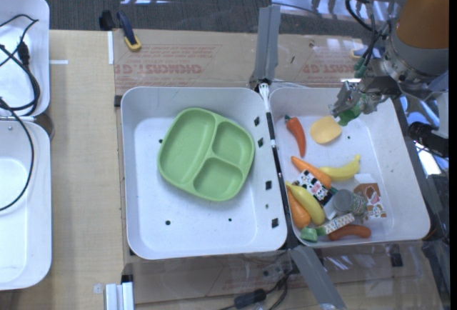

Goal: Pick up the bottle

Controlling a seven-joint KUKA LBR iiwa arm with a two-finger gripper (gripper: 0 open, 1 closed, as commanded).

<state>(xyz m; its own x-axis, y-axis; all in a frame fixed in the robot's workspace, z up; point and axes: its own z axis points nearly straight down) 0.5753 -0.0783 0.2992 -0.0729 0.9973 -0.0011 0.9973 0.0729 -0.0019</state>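
My gripper (349,107) hangs over the back of the right bin (400,158), above its far wall. A small green bottle (348,116) sticks out from between the fingers, and the gripper is shut on it. The bottle is lifted off the bin floor, just right of a pale yellow round piece (326,131). Most of the bottle is hidden by the fingers, and only its lower green end shows.
The right bin holds a red chili (296,134), a banana (343,168), a carrot (310,170), a second banana (307,202), a brown carton (371,202), a red sausage (350,232) and other small toys. A green divided plate (206,153) lies in the left bin (143,230).
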